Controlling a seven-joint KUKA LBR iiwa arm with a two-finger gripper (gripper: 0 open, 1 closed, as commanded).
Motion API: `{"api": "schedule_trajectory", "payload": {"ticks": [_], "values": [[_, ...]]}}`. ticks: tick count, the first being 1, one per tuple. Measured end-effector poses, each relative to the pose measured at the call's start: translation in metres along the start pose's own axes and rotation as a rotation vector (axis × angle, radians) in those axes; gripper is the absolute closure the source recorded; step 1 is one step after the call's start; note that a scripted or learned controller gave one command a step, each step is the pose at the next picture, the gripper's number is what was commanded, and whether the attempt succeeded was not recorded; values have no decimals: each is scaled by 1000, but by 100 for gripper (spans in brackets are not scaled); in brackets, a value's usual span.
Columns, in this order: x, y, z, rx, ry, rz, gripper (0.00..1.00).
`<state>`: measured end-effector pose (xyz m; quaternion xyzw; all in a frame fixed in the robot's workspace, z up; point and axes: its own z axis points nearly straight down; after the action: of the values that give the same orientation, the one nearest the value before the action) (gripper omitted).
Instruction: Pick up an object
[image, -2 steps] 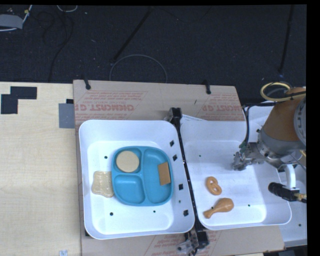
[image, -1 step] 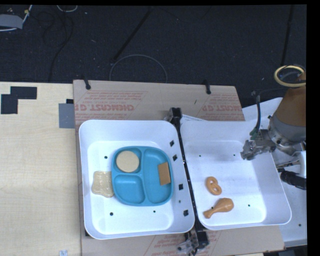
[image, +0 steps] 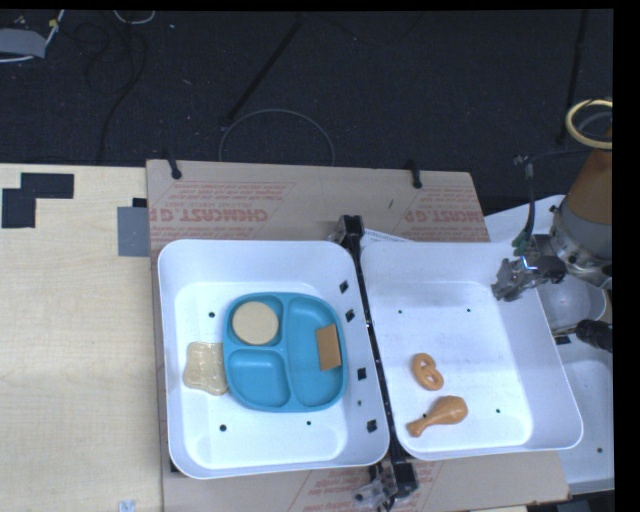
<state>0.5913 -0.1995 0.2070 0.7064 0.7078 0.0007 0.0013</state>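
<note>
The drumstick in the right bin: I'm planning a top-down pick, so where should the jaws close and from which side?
Grip the drumstick at its thin shank, coming from above with the jaws set across its length. It lies flat, bulb toward the right, narrow end toward the lower left. The pretzel lies apart, so it shouldn't interfere. The gripper sits at the right bin's far right corner.

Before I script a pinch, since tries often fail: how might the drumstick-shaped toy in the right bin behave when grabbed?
The drumstick toy looks like smooth moulded plastic, so probably stiff and light. Its rounded bulb may slip from a pinch or roll; the thin handle end could pivot when pushed.
</note>
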Motion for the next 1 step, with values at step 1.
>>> {"api": "schedule_trajectory", "payload": {"ticks": [1], "values": [[6,6,-47,0,0,0,100]]}}
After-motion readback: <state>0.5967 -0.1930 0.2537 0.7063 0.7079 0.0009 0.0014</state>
